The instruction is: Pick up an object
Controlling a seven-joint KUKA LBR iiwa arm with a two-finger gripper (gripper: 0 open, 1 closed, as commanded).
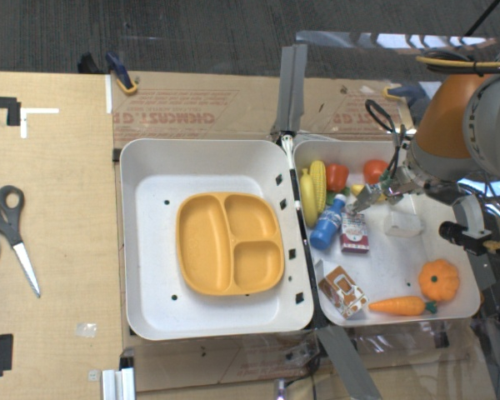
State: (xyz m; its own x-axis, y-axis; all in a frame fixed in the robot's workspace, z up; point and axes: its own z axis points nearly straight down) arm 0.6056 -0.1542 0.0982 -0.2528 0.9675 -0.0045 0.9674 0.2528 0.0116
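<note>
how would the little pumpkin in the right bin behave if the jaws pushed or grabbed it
The pumpkin looks rounded, so it would probably roll if nudged. Its smooth, plastic-looking skin may slip from a pinch. It looks like a toy, so likely light.

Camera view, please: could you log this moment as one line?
end effector: above right bin, over red packet | blue bottle: lying beside it | nothing visibly held

Cardboard sheet behind bins — red print, reversed, illegible; small packets' labels too small to read.
</note>
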